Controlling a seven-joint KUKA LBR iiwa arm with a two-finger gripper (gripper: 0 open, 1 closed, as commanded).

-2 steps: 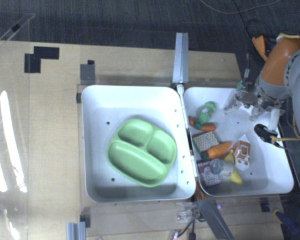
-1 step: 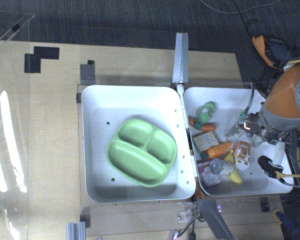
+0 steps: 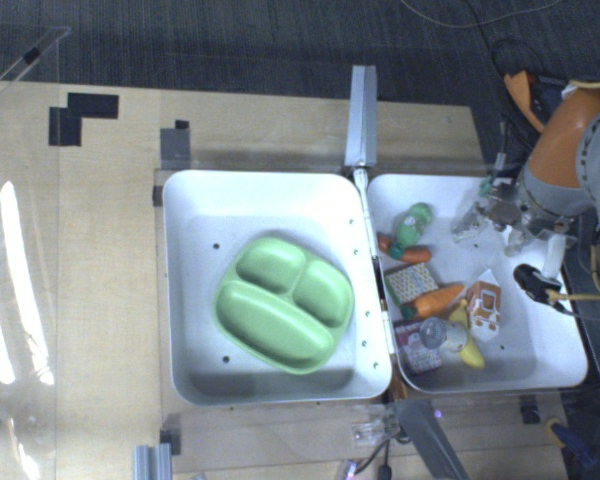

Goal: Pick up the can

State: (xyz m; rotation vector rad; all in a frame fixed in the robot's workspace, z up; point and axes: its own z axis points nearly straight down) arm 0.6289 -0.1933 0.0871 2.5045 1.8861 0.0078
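Lying label-up, print unreadable: can [image 3: 425,337]

Grey arm [image 3: 580,153] with orange band, reaching from the right, pincer [image 3: 500,218] pointed down.

Can [image 3: 426,340] hemmed — carrot [image 3: 439,301], banana [image 3: 467,345] touching; right-bin floor [image 3: 540,353] open.

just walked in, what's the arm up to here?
The arm reaches in from the right, with its tool over the upper part of the right bin. It's meant to pick up the can, which lies on its side at that bin's lower left, next to a carrot and a banana. The tool is well away from the can and nothing shows between its fingers. The left bin holds a green divided tray.
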